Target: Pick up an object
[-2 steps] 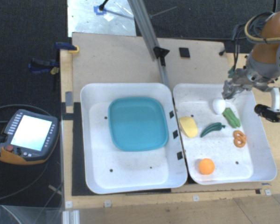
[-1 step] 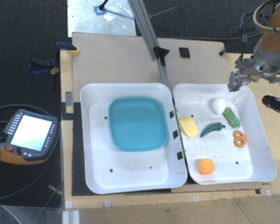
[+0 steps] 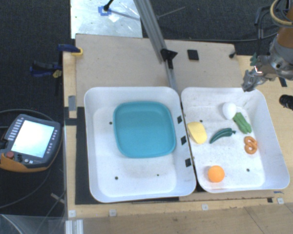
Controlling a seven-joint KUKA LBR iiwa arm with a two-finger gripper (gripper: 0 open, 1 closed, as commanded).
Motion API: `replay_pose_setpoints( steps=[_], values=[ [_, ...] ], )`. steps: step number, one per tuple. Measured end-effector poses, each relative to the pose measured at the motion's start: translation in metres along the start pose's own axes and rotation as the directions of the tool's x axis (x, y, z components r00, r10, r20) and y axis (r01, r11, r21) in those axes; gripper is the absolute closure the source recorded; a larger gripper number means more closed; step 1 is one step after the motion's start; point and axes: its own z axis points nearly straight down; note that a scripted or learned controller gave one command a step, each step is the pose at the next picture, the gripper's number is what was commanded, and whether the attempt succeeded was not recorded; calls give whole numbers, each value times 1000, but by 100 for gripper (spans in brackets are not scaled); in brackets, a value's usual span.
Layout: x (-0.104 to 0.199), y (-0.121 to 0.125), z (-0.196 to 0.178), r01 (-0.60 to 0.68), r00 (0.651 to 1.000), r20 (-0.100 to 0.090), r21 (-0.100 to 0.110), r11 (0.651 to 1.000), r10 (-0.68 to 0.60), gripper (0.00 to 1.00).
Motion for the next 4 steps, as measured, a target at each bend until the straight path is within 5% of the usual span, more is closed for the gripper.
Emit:
replay_pose_setpoints(
  steps=[4],
  values=[
    [190, -37, 1, 3, 1000, -2, 2, 1000, -3, 100]
  ],
)
